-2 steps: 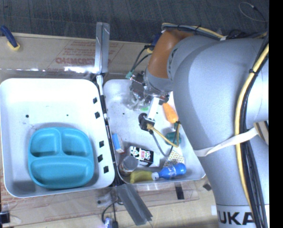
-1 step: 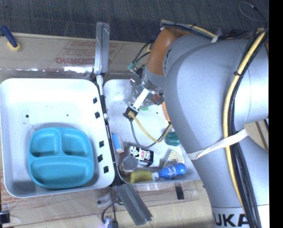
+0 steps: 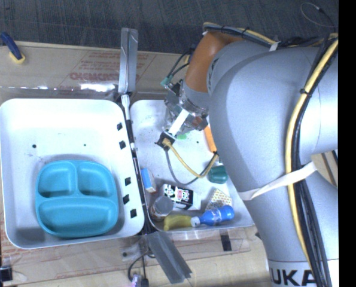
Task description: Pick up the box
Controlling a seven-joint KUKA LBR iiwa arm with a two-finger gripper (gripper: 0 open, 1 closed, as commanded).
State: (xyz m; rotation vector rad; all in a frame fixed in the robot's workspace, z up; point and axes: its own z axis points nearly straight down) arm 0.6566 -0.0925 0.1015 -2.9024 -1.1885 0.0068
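The box is small, black and white with a printed face, and lies flat near the front of the right bin. My gripper hangs over the back half of that bin, under the orange wrist band, well behind the box and apart from it. The bulky grey arm covers the right side of the bin.
Around the box lie a grey round cup, a yellow-green item, a blue bottle, a pale mesh piece, a teal item, an orange strip and a blue stick. The left bin holds a blue divided tray.
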